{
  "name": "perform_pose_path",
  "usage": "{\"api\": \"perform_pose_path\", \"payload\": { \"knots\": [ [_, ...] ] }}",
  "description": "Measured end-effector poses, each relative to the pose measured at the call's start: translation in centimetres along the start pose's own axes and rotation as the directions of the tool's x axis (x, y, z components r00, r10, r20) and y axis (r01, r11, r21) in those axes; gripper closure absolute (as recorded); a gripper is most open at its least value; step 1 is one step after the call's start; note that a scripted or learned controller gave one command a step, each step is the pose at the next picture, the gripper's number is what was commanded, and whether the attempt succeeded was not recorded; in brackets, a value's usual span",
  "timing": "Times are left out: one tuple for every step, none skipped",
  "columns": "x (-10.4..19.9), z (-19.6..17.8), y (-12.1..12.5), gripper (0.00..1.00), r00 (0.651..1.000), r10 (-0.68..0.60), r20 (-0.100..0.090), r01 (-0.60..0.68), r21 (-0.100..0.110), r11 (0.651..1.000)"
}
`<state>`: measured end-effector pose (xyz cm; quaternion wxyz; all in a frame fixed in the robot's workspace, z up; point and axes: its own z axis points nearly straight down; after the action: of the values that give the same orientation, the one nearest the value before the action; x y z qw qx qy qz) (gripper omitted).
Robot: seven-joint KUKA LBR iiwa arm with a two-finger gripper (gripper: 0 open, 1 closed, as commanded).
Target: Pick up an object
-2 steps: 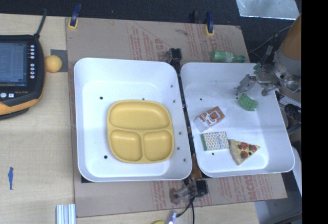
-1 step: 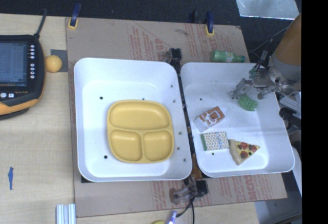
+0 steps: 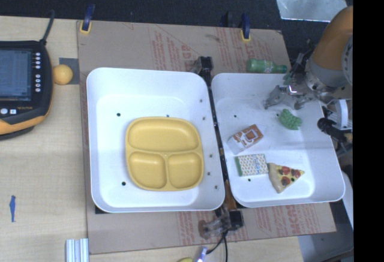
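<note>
My gripper [image 3: 287, 101] hangs over the back of the right bin [image 3: 327, 192], its two fingers spread open with nothing between them. Just in front of it, a small green toy [image 3: 290, 119] lies on the bin floor, apart from the fingers. Nearer the bin's middle lies a brown and white packet [image 3: 246, 137]. In front of that sit a green and white box [image 3: 252, 164] and a toy pizza slice [image 3: 284, 176].
The left bin [image 3: 102, 93] holds a yellow divided tray [image 3: 163, 153]. A green bottle [image 3: 266, 66] lies on the cardboard behind the right bin. At the far left of the bench stand a control pendant [image 3: 21, 87] and an orange ball [image 3: 62, 74].
</note>
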<state>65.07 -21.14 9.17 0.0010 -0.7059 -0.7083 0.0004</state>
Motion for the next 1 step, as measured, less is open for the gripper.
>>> {"api": "perform_pose_path", "payload": {
  "knots": [
    [0.01, -1.96, -2.03, 0.00, 1.000, 0.001, 0.000, -0.001, 0.000, 1.000]
  ]
}}
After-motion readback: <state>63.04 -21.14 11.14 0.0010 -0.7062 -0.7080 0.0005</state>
